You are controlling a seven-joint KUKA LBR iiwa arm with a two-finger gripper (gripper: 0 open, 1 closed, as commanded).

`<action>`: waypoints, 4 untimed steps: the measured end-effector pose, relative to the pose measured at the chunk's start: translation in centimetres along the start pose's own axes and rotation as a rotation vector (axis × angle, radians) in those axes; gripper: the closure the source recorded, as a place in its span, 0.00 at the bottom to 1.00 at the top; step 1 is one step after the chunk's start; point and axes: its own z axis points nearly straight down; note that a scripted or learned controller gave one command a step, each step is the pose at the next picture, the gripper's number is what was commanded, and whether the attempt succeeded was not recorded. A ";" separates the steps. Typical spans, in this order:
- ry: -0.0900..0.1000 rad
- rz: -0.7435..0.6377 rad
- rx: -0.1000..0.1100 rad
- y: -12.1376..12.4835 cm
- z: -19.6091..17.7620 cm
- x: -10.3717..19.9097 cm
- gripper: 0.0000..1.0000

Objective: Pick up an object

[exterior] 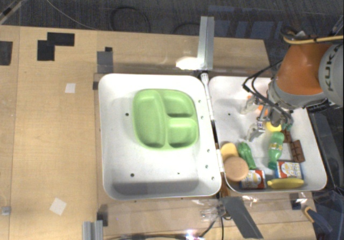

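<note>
Over at nine o'clock on my screen sits the left bin (115, 126), smooth white plastic with rounded corners, holding a glossy green divided tray (164, 118) with three compartments. Moving toward three o'clock, the right bin (228, 91) holds a cluster at its five o'clock corner: a round tan disc (235, 168), a green bottle (275, 146), a yellow banana (286, 183), a small printed carton (289, 169) and a dark brown bar (296, 150). At two o'clock the grey arm (306, 70) with its orange band angles down, its gripper (263, 121) low over the items; I cannot tell its grasp.
</note>
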 end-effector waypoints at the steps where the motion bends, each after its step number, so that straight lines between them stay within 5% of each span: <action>1: 0.000 0.133 0.001 4.9 0.0 0.0 0.00; 2: -0.003 0.176 0.001 5.1 -0.1 3.1 0.00; 3: 0.003 0.259 0.004 -0.4 -2.5 1.6 0.00; 4: -0.004 0.283 0.003 1.0 -0.2 6.8 0.00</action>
